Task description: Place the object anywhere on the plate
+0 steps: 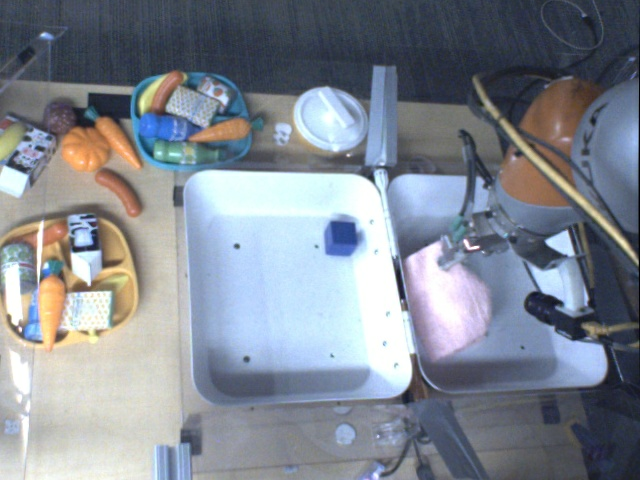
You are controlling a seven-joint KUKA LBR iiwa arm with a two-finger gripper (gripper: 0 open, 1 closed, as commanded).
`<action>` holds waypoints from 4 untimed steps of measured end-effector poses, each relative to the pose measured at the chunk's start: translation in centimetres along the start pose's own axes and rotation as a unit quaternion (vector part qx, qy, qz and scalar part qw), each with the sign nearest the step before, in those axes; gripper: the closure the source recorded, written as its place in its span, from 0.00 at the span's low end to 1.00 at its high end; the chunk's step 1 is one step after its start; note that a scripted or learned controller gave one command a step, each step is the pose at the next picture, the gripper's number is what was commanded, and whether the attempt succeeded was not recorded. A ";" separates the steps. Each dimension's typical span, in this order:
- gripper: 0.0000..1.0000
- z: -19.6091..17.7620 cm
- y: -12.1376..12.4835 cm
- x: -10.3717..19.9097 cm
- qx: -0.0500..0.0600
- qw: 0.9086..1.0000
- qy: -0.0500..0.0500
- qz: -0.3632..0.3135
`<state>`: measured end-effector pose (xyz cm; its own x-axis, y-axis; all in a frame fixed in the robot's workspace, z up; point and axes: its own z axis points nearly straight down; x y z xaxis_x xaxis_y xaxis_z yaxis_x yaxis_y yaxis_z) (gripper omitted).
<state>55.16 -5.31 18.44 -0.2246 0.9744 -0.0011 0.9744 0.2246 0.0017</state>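
A small blue cube [342, 237] rests on the floor of the left white bin [250, 368], toward its back right part. A pink plate [447, 304] lies in the right white bin [520, 368], against that bin's left wall. My gripper [462, 242] hangs over the plate's far edge, well to the right of the cube and apart from it. The grey arm with its orange band [555, 128] reaches in from the right and hides the back right part of the right bin.
On the bench to the left are a blue bowl [190, 120] of toy food, a yellow tray [70, 280] of toys, a toy pumpkin [83, 149] and a sausage [119, 190]. A white lid [331, 118] sits behind the bins. Cables run along the right side.
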 end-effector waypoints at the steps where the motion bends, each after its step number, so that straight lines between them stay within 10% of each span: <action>1: 1.00 -4.0 0.2 0.1 -0.001 1.000 0.000 -0.004; 2: 1.00 -3.2 3.7 4.1 -0.002 0.979 0.000 -0.205; 3: 1.00 -4.6 8.0 7.7 -0.003 0.918 -0.001 -0.397; 4: 1.00 -4.5 11.8 11.3 -0.003 0.820 -0.001 -0.572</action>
<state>64.16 8.32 22.95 -0.9920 0.1256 -0.0083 0.1256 0.9921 0.0033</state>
